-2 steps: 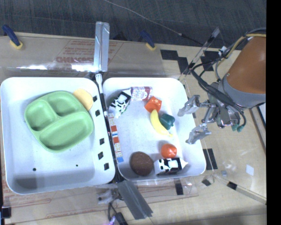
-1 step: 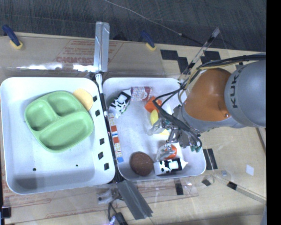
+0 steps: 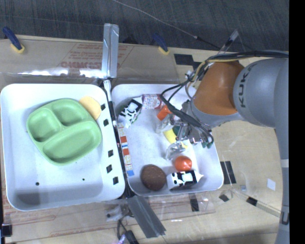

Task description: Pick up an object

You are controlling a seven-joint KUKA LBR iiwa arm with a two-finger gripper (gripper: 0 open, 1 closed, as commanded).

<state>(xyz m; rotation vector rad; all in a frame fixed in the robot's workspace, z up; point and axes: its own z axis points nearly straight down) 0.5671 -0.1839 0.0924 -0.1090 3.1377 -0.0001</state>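
Dark carpet surrounds the counter (image 3: 244, 136), where two shallow white bins sit side by side, and we judge the pick as only just under way. We cannot name one target for certain, but the closest candidate is the yellow piece (image 3: 170, 134) in the right bin (image 3: 142, 151), lying just beside the gripper (image 3: 185, 136). Near it sit an orange-red piece (image 3: 163, 112), a clear crumpled bit (image 3: 174, 149), a red tomato-like ball (image 3: 183, 162), a black-and-white toy (image 3: 185, 178) by the near wall, and a brown ball (image 3: 153, 177) beside that. Another black-and-white toy (image 3: 130, 111) and a small printed packet (image 3: 151, 101) lie toward the far wall.

We see the gripper low over the middle of this bin, with cables looped around it. How its tips stand we cannot tell; the wrist and wiring hide them, and nothing visibly sits between them. So we count nothing as lifted: every item appears to rest on the bin floor.

What is left, in our view, is the whole grasp: closing on something, and raising it clear.

Further out, the left bin (image 3: 20, 177) holds a green divided plate (image 3: 66, 131) with a yellow lump (image 3: 91, 105) touching its far corner.
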